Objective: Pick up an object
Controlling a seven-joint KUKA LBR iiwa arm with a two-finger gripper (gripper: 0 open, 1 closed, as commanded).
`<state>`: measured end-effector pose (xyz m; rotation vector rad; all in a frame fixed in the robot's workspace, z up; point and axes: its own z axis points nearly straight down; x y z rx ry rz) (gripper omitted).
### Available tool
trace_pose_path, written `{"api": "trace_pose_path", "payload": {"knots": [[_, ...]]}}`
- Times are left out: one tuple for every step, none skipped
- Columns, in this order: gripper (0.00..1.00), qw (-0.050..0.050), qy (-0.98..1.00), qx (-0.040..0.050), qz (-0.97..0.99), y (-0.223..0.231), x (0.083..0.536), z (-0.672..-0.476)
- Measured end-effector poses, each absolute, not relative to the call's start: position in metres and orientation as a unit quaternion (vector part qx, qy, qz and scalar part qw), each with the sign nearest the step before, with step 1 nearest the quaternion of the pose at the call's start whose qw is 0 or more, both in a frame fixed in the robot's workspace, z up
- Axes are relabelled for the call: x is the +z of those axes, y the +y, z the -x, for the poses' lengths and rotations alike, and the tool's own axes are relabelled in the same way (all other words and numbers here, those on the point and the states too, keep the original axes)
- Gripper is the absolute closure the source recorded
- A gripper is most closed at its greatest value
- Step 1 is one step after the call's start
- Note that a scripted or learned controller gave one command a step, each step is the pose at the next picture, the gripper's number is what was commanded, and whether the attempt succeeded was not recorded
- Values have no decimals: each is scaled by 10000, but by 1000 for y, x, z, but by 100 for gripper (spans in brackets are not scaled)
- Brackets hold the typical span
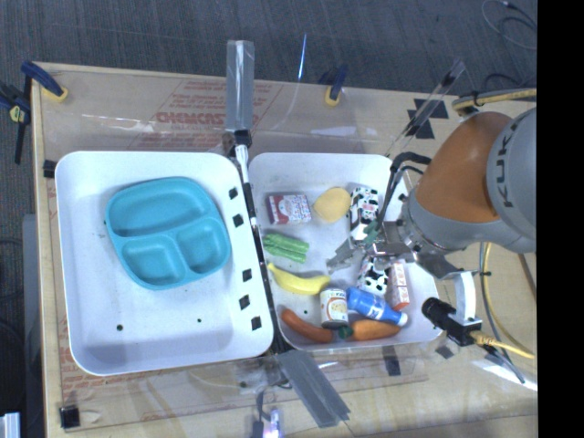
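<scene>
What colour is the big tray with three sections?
The sectioned tray is light blue, plain to see in the camera view, lying in the left white bin.

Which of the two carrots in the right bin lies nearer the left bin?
The darker carrot, below the banana; the brighter orange carrot lies further right, under the blue bottle.

Glossy plastic blue tray point(167, 231) lies in a smooth matt white bin point(82, 272); bench point(137, 108) looks like cardboard.

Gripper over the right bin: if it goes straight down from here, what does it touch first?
Probably the black-and-white cow-patterned carton directly beneath the gripper, beside the blue bottle in the right white bin; depth is unclear from this slant.
</scene>
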<state>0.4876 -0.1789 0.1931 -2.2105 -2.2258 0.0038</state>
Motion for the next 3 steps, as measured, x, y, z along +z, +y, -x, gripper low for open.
{"api": "trace_pose_path", "payload": {"knots": [[0,13,-7143,11,6998,-209,91,-553],[0,-2,-7973,-1,6036,-180,110,-631],[0,-17,-7351,-15,6779,-160,97,-660]]}}
